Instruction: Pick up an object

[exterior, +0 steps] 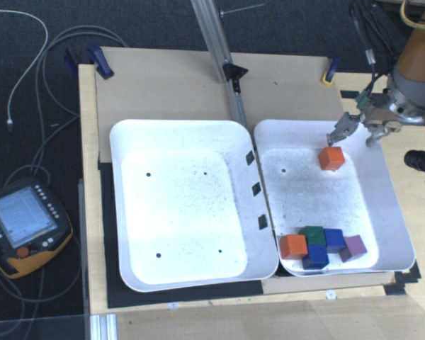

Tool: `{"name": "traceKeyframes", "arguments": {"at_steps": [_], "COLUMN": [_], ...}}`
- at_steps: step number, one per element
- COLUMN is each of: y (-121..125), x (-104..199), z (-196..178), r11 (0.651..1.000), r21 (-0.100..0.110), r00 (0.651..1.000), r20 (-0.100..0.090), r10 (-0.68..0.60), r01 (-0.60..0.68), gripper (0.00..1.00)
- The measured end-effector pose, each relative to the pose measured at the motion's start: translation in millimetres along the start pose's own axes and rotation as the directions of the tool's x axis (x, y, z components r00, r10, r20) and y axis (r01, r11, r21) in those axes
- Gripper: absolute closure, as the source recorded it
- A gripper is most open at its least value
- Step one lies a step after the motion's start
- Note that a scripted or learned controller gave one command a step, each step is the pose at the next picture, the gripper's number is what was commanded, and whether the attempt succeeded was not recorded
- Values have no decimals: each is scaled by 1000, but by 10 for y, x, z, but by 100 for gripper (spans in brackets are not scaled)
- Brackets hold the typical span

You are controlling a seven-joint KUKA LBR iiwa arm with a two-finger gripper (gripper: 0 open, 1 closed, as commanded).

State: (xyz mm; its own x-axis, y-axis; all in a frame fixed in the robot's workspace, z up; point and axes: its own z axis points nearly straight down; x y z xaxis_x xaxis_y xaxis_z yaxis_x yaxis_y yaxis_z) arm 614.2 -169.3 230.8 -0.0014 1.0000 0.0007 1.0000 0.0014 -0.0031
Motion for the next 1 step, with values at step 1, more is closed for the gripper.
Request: {"name": "traceKeyframes", "arguments": {"at_steps": [1], "y": [192], "x": [-265], "z": [1108], "r11": [1000], "r21": [6], "r00": [1000], "r20": [-1], "r10": [2], "r01": [-2], "gripper": [0]}}
